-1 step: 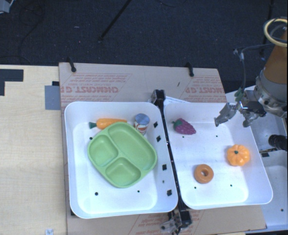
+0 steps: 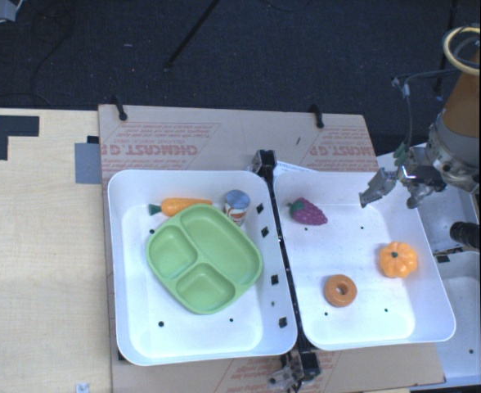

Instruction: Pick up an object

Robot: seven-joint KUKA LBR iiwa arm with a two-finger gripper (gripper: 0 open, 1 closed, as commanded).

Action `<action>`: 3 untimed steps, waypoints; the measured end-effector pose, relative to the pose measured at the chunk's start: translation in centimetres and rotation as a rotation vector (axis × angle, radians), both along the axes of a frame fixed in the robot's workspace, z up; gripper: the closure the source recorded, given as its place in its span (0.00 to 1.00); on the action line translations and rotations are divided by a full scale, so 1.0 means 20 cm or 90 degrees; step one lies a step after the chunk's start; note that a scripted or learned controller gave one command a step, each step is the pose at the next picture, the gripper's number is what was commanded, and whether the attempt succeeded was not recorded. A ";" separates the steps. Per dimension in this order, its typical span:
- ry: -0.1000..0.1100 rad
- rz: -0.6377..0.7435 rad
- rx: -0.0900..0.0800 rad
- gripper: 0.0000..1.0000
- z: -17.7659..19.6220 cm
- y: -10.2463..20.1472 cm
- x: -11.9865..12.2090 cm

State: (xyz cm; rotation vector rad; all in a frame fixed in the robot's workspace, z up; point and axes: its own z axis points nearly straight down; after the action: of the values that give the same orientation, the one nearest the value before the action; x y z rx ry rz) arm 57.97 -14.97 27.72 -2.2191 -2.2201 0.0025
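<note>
Gripper sits over the top right corner of the right bin, at the end of the grey arm that enters from the right. Its two fingers are spread apart, one reaching left over the bin floor and the other nearer the bin's right wall. Nothing lies between them; the grip is released.

Contents of the right bin, placed relative to the gripper: a purple bunch of grapes lies to the left of it, near the bin's upper left corner. A small orange pumpkin rests below it, close to the right wall, well apart from the fingers. A brown doughnut lies lower still and to the left, toward the middle of the bin floor. None of the three touches another.

Left bin adjoins the right bin along a dark central divider. It holds a green sectioned plate tilted across the middle. A carrot lies just above the plate's upper left edge, and a small blue-topped cup stands just above its upper right edge. Both bins rest on a cardboard sheet.
</note>
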 end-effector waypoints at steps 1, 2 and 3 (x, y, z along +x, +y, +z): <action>0.003 0.000 0.001 0.00 -0.23 0.03 0.02; 0.004 0.000 0.001 0.00 -0.53 0.06 -0.02; 0.003 0.000 0.001 0.00 -0.85 0.06 -0.05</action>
State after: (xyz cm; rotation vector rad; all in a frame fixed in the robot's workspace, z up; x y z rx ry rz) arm 56.97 -13.86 10.81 -2.2168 -2.2165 0.0063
